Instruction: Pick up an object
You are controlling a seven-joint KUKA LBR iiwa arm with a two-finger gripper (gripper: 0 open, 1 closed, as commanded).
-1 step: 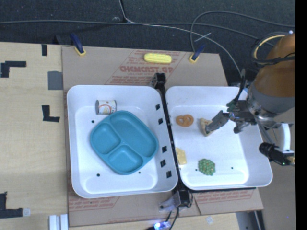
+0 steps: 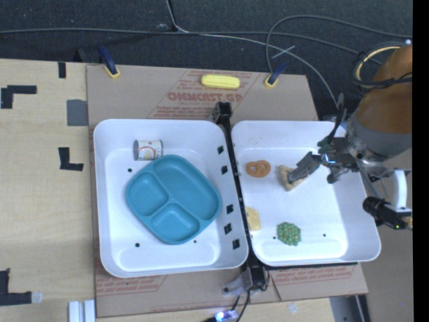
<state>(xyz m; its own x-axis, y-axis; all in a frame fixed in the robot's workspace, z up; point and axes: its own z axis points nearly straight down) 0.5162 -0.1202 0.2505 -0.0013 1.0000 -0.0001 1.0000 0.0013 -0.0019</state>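
My gripper hangs over the right bin, reaching in from the right. It is open, with its two dark fingers spread apart. The tip of the left finger lies against a small tan piece on the bin floor, which sits beside the finger and not between the two. A brown ring-shaped pretzel lies left of the tan piece. A green knobbly ball rests near the bin's front. A pale yellow chunk lies by the bin's left wall.
The left bin holds a blue divided plate and a small can lying on its side. A yellow corn-like item lies on the cardboard behind the bins. Black clips join the bins along the divider.
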